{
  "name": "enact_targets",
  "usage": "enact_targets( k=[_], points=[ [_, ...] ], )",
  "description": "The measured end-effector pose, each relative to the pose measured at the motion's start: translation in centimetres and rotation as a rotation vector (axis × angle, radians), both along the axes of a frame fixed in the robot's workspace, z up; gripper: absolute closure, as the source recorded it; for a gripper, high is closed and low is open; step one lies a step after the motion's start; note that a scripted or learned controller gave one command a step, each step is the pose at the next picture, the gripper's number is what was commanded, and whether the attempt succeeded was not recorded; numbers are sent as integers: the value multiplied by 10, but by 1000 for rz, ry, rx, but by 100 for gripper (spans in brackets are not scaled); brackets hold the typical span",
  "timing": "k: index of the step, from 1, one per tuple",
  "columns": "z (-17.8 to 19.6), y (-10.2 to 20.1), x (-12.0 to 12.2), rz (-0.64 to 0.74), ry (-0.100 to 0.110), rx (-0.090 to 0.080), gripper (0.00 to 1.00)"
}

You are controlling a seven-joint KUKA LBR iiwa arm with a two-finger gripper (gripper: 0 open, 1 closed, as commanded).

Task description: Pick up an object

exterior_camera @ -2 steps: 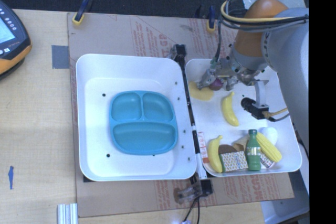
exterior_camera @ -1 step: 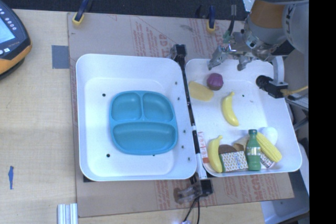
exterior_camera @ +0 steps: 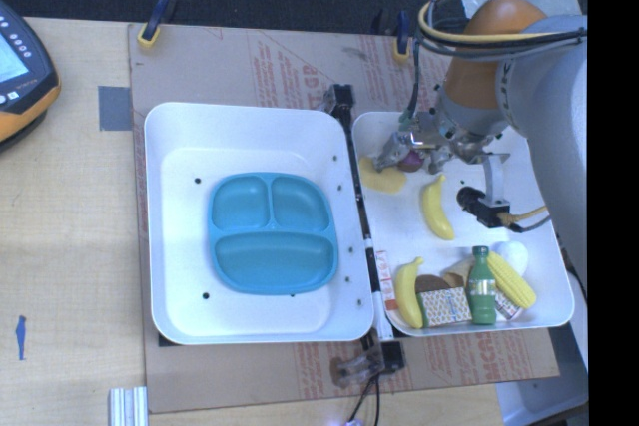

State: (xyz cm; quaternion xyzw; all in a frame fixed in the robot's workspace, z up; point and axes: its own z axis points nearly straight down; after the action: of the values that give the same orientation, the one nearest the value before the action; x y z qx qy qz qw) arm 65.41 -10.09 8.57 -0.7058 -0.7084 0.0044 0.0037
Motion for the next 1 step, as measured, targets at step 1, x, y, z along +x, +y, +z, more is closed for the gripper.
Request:
enact_targets(
  k=[1],
  points=[
    [30, -107, 2, -7, -12, -4, 0]
  ],
)
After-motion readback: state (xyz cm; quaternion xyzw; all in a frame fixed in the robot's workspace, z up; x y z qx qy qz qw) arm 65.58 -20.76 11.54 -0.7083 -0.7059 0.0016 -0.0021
